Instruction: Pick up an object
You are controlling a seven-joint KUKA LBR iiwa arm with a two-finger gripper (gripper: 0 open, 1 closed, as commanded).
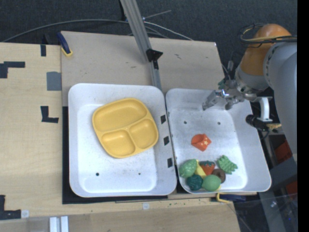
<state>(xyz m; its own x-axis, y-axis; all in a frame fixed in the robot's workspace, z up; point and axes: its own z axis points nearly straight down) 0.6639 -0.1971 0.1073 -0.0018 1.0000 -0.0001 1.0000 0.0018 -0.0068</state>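
Wooden tabletop (111,57), left bin (82,178) holding yellow divided tray (125,127), right bin (251,144) with toy foods (206,170), end effector (218,100) spread apart, gripping nothing

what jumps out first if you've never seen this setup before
The big yellow divided plate in the left bin catches the eye first. Next is the cluster of small colourful toy foods at the near end of the right bin, with an orange-red block lying apart from them. The gripper hangs over that bin's far end.
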